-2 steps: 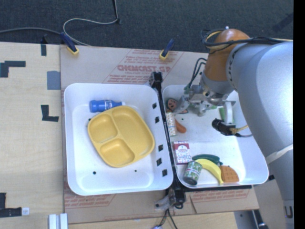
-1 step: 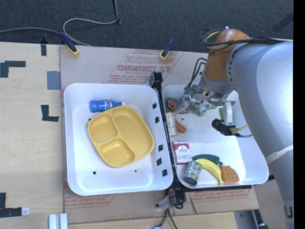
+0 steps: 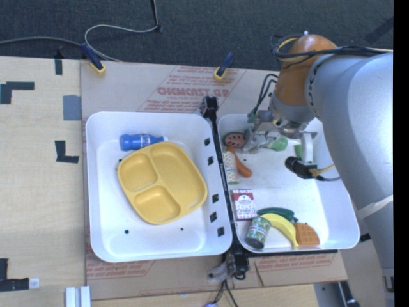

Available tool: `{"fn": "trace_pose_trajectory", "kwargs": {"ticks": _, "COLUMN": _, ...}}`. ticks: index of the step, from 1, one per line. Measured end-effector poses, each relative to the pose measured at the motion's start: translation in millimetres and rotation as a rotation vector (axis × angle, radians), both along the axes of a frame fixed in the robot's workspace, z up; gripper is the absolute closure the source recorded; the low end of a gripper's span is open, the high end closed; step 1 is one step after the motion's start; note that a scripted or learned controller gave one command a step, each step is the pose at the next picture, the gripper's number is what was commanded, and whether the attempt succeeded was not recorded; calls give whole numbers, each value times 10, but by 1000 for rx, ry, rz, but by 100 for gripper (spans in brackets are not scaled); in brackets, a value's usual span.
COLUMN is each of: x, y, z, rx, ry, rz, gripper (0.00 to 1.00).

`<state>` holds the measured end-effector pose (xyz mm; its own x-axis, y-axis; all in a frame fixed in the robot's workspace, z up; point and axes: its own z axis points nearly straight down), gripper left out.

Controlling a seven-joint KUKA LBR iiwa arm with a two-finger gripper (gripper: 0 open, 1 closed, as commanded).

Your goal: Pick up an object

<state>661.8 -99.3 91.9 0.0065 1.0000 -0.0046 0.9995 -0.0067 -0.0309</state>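
Overhead, camera view:
Writing: red print on the cardboard sheet [image 3: 192, 91] under the bins, blurred, roughly "CHEMCAST GP". Small red-and-white packet [image 3: 243, 204] carries a label too small to read.
Bins: two, white, side by side; left bin [image 3: 102, 190], right bin [image 3: 332, 203].
Left bin count: one yellow divided tray [image 3: 163, 181], three compartments; one blue bottle [image 3: 142, 141] lying on its side just above the tray.
Right bin count: one banana [image 3: 283, 226]; one dark green piece [image 3: 276, 212] along its upper edge; one orange waffle-like piece [image 3: 307, 235] touching the banana's right end; one speckled green can [image 3: 258, 231], tilted, left of the banana; one carrot-orange piece [image 3: 242, 165]; one round brown item [image 3: 234, 138] near the top left corner.
Pincer: pincer [image 3: 254, 141] low over the right bin's upper part, near the brown item; cannot tell how far apart it stands or whether it has anything.
Clamps: two, yellow and blue, at the cardboard's top edge [image 3: 224, 66].
Surface: pale wood counter [image 3: 38, 203] with dark tape marks; dark carpet [image 3: 192, 11] beyond, one loose cable.
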Motion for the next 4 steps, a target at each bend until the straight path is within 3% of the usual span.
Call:
{"fn": "trace_pose_trajectory", "kwargs": {"ticks": 1, "x": 0, "y": -1, "z": -1, "rx": 0, "ry": 0, "rz": 0, "gripper": 0}}
{"fn": "trace_pose_trajectory", "kwargs": {"ticks": 2, "x": 32, "y": -6, "z": -70, "rx": -1, "ry": -12, "rz": 9, "gripper": 0}}
{"fn": "trace_pose_trajectory", "kwargs": {"ticks": 3, "x": -4, "y": -17, "z": -4, "rx": -1, "ry": 4, "rz": 8, "gripper": 100}}
{"fn": "trace_pose_trajectory", "kwargs": {"ticks": 4, "x": -940, "y": 689, "z": 1407, "rx": 5, "ry": -33, "rz": 9, "gripper": 100}}
